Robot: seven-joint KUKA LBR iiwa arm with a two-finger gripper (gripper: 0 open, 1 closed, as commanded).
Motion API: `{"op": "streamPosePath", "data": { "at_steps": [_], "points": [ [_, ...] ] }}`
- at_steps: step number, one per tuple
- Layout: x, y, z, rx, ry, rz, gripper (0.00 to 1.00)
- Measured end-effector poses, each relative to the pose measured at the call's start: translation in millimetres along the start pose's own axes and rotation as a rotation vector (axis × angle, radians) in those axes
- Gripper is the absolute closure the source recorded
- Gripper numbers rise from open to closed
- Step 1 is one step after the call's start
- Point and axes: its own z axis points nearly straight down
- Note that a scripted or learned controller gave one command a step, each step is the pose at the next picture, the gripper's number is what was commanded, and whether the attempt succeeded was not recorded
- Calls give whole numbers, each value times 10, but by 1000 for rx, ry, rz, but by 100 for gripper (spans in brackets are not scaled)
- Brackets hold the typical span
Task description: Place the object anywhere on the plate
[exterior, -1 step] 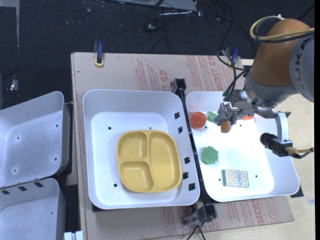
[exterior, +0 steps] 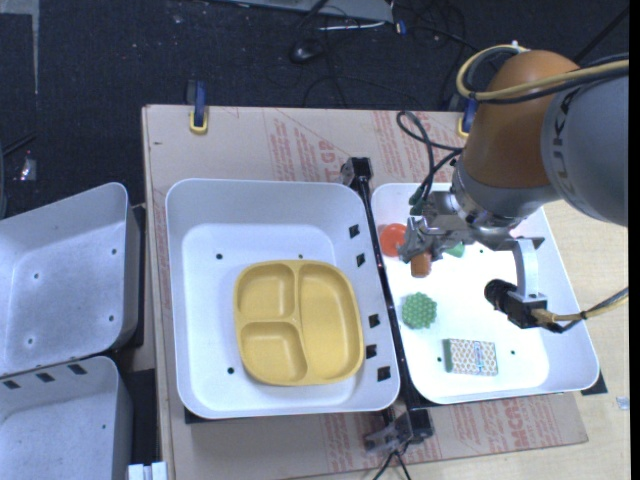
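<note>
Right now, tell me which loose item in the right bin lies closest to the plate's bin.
The red-orange piece, tucked against the right bin's left wall. The green ball and patterned packet sit further right.

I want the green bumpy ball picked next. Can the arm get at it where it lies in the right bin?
Probably yes. The green bumpy ball lies apart on open bin floor, with nothing over it; the patterned packet and the small brown item sit clear of it. The end effector hangs just beyond it, over the same bin.
</note>
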Motion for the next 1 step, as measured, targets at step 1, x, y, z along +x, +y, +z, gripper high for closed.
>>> {"op": "streamPosePath", "data": {
  "at_steps": [1],
  "points": [
    [563, -55, 100, -1, 0, -1, 100]
  ]
}}
